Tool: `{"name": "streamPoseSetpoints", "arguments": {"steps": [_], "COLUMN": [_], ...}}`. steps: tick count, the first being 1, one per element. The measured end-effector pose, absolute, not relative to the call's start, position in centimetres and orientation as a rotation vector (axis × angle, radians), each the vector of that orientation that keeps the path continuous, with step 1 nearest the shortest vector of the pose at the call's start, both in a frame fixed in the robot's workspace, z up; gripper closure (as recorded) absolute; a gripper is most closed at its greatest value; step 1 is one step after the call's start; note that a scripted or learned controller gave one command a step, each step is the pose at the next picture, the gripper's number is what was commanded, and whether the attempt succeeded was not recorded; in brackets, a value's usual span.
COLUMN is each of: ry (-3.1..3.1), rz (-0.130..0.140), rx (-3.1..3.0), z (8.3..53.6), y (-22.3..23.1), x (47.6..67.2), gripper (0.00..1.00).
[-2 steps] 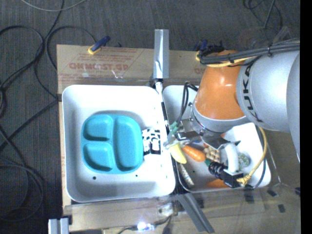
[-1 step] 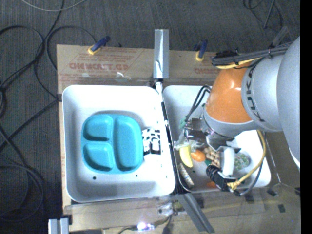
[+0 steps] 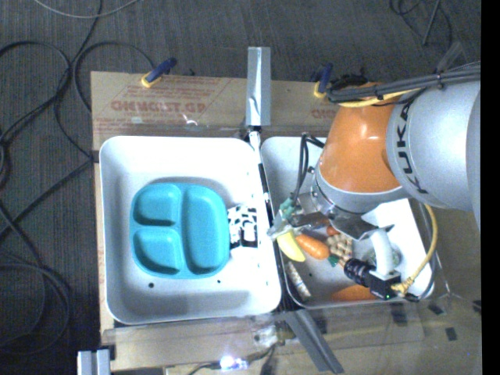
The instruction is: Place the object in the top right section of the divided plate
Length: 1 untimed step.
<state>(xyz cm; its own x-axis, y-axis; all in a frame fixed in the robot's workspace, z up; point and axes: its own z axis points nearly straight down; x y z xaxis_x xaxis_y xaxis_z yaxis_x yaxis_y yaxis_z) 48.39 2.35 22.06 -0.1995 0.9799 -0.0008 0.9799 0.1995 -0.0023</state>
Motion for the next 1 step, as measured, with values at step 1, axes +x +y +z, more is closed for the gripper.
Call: {"name": "streamPoseSetpoints", "arguments": {"steps": [1], "ry": [-2.582], "rz": [0.004], "rx": [-1.787], "z": [21.7], "y": [-2.52], "x": [48.36], "gripper": [1.0]}}
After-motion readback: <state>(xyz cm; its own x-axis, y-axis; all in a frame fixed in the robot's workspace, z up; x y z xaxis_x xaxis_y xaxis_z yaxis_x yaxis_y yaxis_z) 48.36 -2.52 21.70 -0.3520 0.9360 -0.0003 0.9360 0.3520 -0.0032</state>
